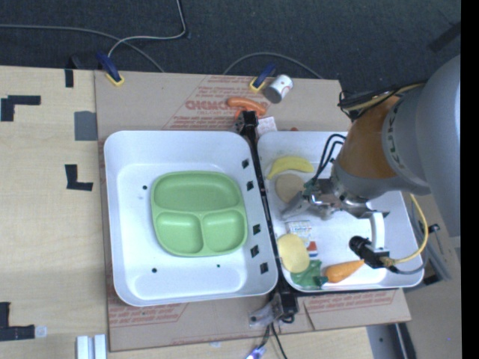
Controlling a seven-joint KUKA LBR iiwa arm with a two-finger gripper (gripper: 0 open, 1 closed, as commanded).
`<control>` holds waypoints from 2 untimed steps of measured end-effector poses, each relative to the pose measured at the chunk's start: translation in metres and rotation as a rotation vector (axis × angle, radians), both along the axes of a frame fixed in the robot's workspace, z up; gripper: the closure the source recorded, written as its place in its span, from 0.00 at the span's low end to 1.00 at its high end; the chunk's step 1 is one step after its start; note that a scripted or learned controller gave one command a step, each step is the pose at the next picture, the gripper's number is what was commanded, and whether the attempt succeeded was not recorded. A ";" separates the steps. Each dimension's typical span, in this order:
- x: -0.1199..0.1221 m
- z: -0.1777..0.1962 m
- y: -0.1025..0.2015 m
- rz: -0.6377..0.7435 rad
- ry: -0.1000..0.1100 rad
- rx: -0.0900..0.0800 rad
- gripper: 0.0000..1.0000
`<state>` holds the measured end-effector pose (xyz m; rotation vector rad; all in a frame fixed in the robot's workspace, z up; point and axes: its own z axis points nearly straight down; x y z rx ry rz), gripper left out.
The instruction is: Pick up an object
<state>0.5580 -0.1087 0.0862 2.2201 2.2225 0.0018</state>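
1. Nearest the camera's foot of the view, along the near wall of the right bin (408,279), lie a carrot (346,271) with a green leafy piece (307,278) at its left end, and a pale yellow round item (293,251) just above that. None of these is lifted; each rests on the bin floor.
2. A small printed packet (301,228) lies flat between the yellow round item and the gripper, close under the gripper.
3. The gripper (313,197) is low inside the right bin, in its left half, with the grey arm (404,137) and its orange band (368,144) reaching in from the right. Whether it is clenched or released I cannot tell: the metal parts at the tip are too small and cluttered to read, and nothing can be seen lifted with it.
4. Just left of the gripper, touching or nearly so, is a tan round item (288,188), and beyond that a banana (289,166) near the far-left corner. The tan item is the likeliest target, judging by nearness.
5. Judged progress: the reach into the bin is done; a secure grasp and the lift are not shown, so the pick itself is left to do.
6. The left bin (120,152) holds a green divided tray (199,212), well apart from the gripper.
7. Farthest, on the cardboard behind the bins, sit an orange-handled tool (247,105) and a small grey cylinder (278,88).
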 end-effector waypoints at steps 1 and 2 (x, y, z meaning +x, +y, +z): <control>0.062 0.000 0.009 0.001 -0.004 -0.002 0.00; 0.109 -0.001 0.011 -0.001 0.008 -0.008 0.00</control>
